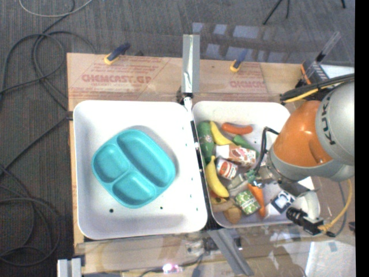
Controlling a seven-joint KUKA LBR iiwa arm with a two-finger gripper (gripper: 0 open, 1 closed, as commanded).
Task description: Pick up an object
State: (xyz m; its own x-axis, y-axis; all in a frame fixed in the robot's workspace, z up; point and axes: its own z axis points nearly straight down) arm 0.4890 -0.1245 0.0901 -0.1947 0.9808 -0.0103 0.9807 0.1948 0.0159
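Pincer (251, 180), its state impossible to tell, hung over crowded toy food; the long yellow plastic banana (216, 178) beside it risked a jostled, missed grab.

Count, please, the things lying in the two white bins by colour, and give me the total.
Yellow: 2, two bananas
Green: 2, a cucumber-like piece and a small green packet
Orange or red: 2, a long piece and a carrot
Red and white: 2, a carton and a can
Brown: 1, a lump
Turquoise: 1, the divided plate
Total: 10 clearly visible; others may be hidden beneath the arm.
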